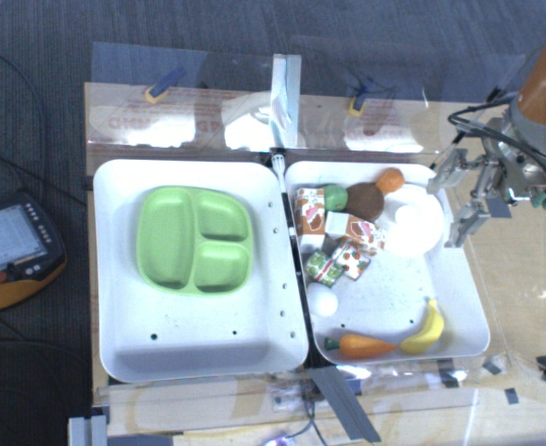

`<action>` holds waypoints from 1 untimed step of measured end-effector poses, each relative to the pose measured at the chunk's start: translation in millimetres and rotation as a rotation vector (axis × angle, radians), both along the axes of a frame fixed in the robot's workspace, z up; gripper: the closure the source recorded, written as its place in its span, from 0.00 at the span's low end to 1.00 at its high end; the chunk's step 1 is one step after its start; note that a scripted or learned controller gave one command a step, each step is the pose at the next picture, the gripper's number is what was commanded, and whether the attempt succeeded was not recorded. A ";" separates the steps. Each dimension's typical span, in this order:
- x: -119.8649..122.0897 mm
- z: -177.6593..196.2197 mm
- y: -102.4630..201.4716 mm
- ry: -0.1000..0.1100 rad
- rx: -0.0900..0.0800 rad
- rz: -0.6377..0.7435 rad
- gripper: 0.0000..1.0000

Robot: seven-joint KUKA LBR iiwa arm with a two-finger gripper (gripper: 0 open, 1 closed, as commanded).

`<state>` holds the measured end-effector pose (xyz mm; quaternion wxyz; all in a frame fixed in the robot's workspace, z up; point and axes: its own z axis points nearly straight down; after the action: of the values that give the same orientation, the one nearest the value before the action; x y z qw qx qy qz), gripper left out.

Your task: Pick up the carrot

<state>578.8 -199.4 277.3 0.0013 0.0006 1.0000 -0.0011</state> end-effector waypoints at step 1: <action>54.8 -66.1 28.6 0.004 0.004 -0.118 0.00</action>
<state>633.5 -170.8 211.2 -0.0010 0.0598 0.9982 0.0006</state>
